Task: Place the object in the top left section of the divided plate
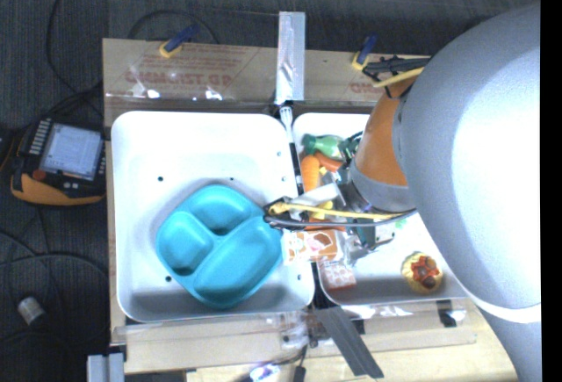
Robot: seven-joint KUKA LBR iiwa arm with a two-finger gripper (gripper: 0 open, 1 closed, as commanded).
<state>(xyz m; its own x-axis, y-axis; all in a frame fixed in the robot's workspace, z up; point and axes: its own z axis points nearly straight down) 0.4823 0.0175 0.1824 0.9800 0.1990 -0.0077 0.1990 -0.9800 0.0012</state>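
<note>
A blue divided plate (189, 279) lies tilted in the left bin (140, 152), with nothing in any of its three sections. My gripper (360, 235) hangs over the left part of the right bin (386, 292), just right of the wall between the bins. It is above an orange-and-white snack packet (318, 247). The wrist hides much of what lies under it. Nothing shows between the plate and the gripper apart from the bin wall.
In the right bin, a green item (323, 146) and an orange carrot-like piece (310, 169) lie at the back left. A yellow-and-red item (421, 271) lies at the front right. The grey arm covers the right side of that bin.
</note>
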